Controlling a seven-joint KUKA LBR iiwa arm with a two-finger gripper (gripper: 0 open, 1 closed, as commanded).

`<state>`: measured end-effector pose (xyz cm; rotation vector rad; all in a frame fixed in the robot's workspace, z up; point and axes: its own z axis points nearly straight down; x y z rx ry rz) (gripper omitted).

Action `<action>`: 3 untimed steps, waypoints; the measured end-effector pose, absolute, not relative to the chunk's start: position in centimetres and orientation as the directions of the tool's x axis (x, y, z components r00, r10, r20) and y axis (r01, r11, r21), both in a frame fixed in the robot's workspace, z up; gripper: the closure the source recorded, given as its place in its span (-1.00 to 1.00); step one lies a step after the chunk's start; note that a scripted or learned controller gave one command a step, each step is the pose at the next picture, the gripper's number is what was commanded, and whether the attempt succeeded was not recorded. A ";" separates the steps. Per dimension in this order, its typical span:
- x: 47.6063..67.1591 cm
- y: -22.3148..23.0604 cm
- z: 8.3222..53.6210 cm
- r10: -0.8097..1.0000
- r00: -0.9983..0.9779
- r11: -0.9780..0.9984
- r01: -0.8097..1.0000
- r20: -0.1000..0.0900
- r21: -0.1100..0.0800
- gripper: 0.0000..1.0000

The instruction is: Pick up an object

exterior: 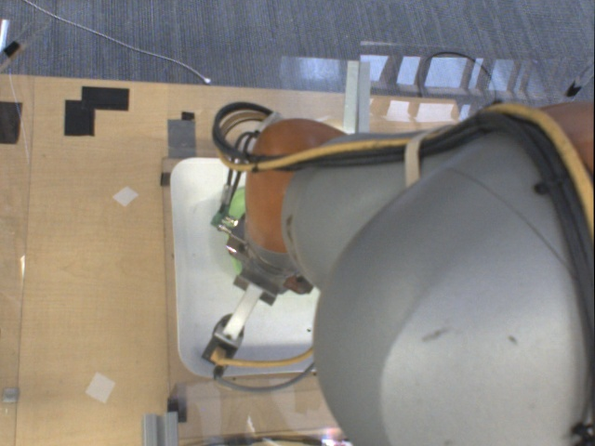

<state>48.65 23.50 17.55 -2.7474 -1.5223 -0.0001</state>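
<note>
Gripper [244, 263] low over the white bin [191, 249], mostly hidden under the wrist; we cannot tell its state. We note a green object [234, 203], small, partly covered, lying in the bin's upper part. Arm [446, 277] bulks in from the right, orange band [274, 179] above the wrist, pointing steeply down. Green object sits just beside the gripper, on its upper left.

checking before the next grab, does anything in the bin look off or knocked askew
Nothing looks spilled or damaged. The arm covers most of the white bin, so little inside can be checked. A green object peeks out beside the orange band; its pose is unclear.
</note>
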 end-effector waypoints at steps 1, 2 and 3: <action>48.7 23.5 17.9 0.722 0.691 -0.691 0.722 0.001 -0.001 1.00; 49.6 23.4 18.3 0.372 0.928 -0.928 0.372 0.001 -0.002 1.00; 48.7 23.5 17.5 0.214 0.977 -0.977 0.214 0.002 -0.002 1.00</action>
